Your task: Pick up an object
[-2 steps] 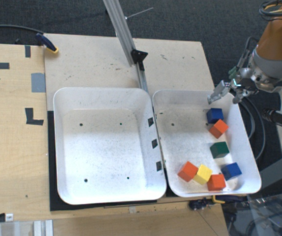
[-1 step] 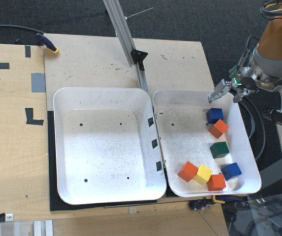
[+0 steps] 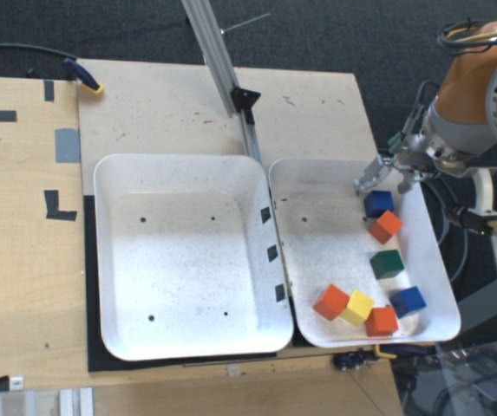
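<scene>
- Plastic left bin (image 3: pixel 118 232): smooth, speckled, at 9 o'clock.
- Right bin (image 3: pixel 317 206) holds cubes: orange (image 3: pixel 330 302), yellow (image 3: pixel 358 306), blue cube (image 3: pixel 378 203) at 2 o'clock.
- Metal gripper (image 3: pixel 385 173) just above blue cube, fingers spread, gripping nothing.

Saw left white bin (image 3: pixel 109 232) as landmark. Metal rail (image 3: pixel 213 46) ran diagonally behind its far right corner. Blue-yellow clamp (image 3: pixel 85 76) lay beyond its far left corner. Grey tape patches (image 3: pixel 68 144) sat just left on wooden benchtop (image 3: pixel 14 258).
</scene>
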Robot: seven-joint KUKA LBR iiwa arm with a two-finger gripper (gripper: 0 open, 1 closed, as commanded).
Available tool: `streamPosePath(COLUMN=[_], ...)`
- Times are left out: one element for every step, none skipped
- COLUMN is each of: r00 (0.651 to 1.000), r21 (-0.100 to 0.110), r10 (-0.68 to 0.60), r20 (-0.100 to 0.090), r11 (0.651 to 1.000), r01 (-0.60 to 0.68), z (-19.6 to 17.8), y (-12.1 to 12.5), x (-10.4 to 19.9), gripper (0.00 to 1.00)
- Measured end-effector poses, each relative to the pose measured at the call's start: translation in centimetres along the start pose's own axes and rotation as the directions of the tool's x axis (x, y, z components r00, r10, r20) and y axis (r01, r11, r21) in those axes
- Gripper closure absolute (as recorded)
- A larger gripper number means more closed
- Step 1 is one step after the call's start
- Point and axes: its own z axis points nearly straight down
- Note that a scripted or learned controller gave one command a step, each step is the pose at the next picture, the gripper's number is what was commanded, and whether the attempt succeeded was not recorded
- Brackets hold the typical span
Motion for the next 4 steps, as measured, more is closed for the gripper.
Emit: streamPosePath(r00=[1.000, 1.000, 1.000, 1.000], r21=[0.001, -0.021, -0.021, -0.009], r10=[0.000, 0.000, -0.002, 0.000], r20=[0.000, 0.007, 0.008, 0.000], r11=[1.000, 1.000, 1.000, 1.000], r01=[0.000, 0.000, 0.002, 0.000], z=[5.6, 8.5, 7.6, 3.1], y=[0.9, 1.4, 1.4, 1.0], x=[0.0, -0.2, -0.1, 0.3], gripper=[0.00, 0.00, 1.00, 1.00])
